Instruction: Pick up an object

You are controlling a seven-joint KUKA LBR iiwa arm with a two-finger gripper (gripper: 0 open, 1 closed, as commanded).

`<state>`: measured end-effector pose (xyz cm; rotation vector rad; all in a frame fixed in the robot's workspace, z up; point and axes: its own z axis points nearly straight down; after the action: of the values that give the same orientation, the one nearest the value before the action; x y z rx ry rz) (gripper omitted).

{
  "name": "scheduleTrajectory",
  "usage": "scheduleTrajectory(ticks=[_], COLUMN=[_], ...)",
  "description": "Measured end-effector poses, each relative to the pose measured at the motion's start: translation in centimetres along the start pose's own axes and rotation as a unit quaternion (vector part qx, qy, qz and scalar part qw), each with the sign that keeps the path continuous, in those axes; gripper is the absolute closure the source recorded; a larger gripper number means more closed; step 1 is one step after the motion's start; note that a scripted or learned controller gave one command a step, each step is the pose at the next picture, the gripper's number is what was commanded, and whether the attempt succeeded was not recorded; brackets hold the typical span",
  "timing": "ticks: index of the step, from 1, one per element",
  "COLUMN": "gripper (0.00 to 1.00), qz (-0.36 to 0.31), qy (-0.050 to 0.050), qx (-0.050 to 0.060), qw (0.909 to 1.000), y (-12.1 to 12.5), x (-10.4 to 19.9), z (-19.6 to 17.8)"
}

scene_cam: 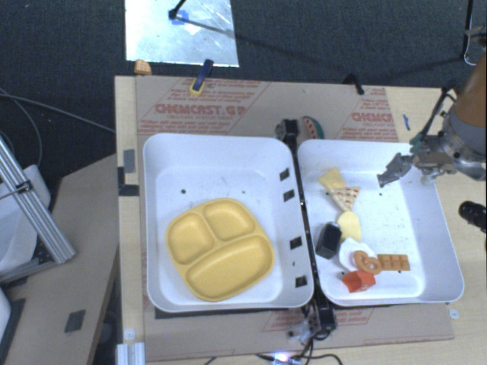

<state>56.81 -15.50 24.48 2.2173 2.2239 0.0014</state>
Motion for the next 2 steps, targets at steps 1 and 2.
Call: scheduleTrajectory(ticks=[1, 2], gripper=[0.00, 0.00], qz=[-0.002, -0.004], qy=[0.002, 0.000], qx=[0.004, -0.003], qw=[1.0000, 1.0000], y=[2.7, 9.3], x=[2.2, 7.0], z=[14.4, 16.0])
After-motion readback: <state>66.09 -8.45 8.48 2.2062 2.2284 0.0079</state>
